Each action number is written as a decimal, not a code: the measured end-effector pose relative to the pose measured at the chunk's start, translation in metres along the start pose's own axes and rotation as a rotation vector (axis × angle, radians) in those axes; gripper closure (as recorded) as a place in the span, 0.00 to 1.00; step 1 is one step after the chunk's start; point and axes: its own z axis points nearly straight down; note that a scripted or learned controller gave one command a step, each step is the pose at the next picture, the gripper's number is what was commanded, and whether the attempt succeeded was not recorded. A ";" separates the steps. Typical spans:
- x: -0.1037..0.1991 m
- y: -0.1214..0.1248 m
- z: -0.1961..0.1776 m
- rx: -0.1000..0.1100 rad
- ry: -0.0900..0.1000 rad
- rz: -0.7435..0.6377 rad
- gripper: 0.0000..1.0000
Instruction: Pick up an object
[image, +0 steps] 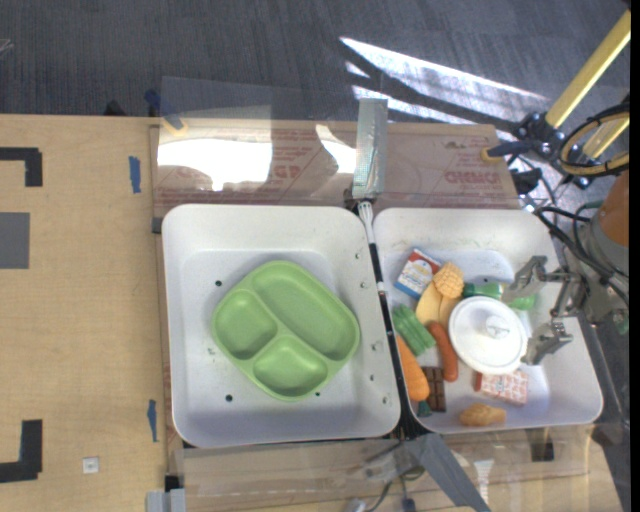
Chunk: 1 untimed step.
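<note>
The gripper (540, 312) sits at the right of the frame, low over the right bin (580, 405), with its two fingers (527, 272) spread wide, one toward the upper part of the bin and one lower, and nothing between them. Just to the left of the gap, close to touching it, lies a white round lid or bowl (488, 333), the nearest thing to the fingers and the likeliest target; being round it has no long axis, so the fingers would have to span its full width, which looks a tight fit for the present opening. Further left the objects crowd together: a yellow corn cob (449, 279) and a small blue and red box (416, 273) toward the top, a green vegetable (411, 328) and an orange carrot (411, 370) running roughly top to bottom along the bin's left wall, a red sausage (445, 352) tucked against the white piece, a patterned red and white packet (504, 387) below it and a bread roll (483, 414) near the bottom rim. The white piece stands between the fingers and most of these, so reaching them means going over it. The left bin (190, 300) holds a green divided plate (285, 328), well apart from the arm.
</note>
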 end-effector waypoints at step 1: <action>-0.021 0.030 0.115 0.000 -0.015 0.152 0.00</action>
